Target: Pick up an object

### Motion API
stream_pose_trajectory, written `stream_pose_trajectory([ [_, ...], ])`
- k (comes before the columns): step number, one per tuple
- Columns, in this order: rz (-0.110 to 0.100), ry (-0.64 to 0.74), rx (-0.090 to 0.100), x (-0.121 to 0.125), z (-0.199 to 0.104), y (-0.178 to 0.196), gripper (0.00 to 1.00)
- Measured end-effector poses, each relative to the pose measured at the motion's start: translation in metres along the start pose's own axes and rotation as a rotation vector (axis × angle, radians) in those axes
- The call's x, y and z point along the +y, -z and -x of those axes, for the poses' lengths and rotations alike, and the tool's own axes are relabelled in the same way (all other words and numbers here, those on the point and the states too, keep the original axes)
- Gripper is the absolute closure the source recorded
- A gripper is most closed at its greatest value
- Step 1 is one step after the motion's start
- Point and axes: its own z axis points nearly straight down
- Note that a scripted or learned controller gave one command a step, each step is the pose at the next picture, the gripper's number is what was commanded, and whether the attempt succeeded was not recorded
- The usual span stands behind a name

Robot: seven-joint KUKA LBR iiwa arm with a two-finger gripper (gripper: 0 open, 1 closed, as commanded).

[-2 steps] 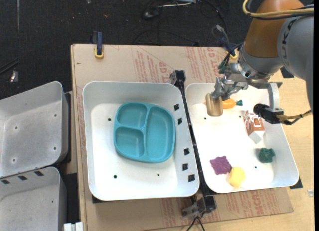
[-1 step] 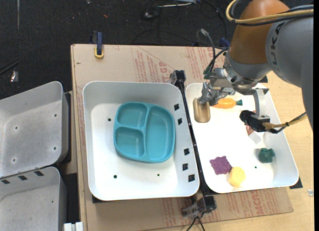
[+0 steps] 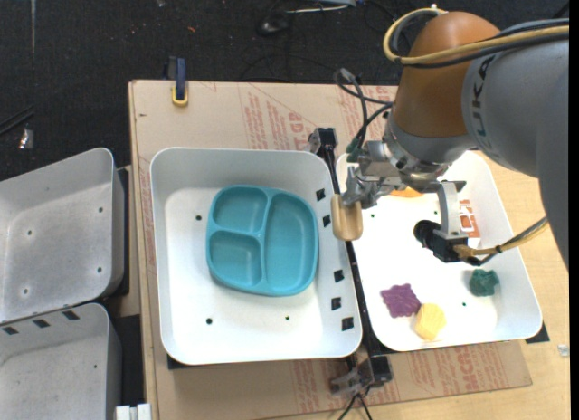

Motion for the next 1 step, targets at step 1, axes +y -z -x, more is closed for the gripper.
stream_pose_trajectory([
  [1,0.002,0.001,0.001,-0.0107,-0.0513,0.0055,1.0],
])
